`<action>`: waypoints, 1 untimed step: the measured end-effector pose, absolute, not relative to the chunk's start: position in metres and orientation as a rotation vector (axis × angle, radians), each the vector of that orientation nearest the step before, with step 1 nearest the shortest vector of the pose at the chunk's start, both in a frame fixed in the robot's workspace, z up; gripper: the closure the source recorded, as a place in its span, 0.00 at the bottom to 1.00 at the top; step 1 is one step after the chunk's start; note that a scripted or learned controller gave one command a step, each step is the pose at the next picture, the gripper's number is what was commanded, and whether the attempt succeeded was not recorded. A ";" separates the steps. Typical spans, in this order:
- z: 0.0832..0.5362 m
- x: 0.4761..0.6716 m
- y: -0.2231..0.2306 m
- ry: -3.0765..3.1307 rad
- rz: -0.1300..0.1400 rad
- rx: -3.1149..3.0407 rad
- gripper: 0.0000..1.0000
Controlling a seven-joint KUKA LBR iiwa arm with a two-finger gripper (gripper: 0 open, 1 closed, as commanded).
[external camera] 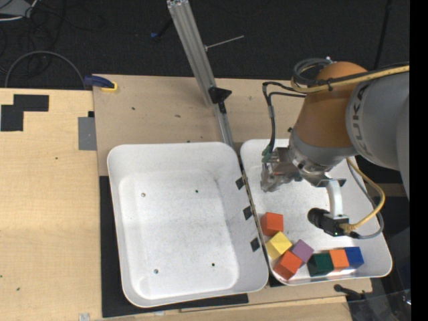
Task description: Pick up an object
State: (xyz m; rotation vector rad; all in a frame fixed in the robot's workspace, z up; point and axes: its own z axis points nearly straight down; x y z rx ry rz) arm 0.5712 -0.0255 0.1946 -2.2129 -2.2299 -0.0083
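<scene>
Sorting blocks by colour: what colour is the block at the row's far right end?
Blue, seen in the camera view.

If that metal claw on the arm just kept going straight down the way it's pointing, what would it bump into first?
Most likely the bare white floor of the right bin. The gripper points down near that bin's upper left part, and the nearest block, an orange cube, lies a little nearer the camera. From this slanted view, depth is hard to judge.

At the right of the frame, the arm (374, 112) is a thick, rounded grey casing with dark lettering on its side, and a broad orange band (328, 112) sits above the wrist. Black cables (271, 112) loop along it. A yellow cable (374, 209) curves below, beside a white bracket (336, 199).
</scene>
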 end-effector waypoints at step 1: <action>0.189 0.508 0.045 -2.222 0.006 -2.209 1.00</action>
